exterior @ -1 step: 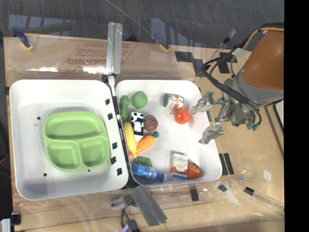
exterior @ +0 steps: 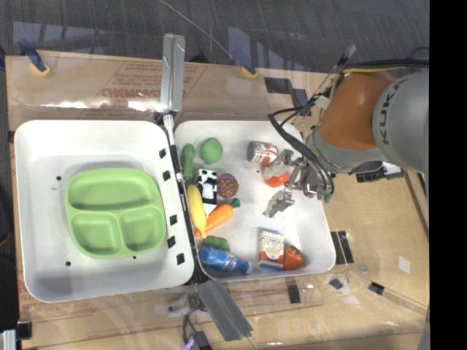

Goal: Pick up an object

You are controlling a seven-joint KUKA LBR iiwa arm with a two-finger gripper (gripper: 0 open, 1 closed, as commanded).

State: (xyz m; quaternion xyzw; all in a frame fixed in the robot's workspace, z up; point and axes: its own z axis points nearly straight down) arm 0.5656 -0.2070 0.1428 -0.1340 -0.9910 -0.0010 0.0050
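The gripper (exterior: 279, 204) hangs low inside the right bin (exterior: 318, 233), right of the carrot (exterior: 218, 216) and above the small carton (exterior: 271, 246). I cannot tell its finger state. A can (exterior: 260, 152) lies farther back in that bin.

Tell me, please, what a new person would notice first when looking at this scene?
The bright green divided tray lies alone in the left bin. The right bin holds a crowd of toy food along its left side, such as a banana and carrot. The grey and orange arm reaches in, its gripper above this bin.
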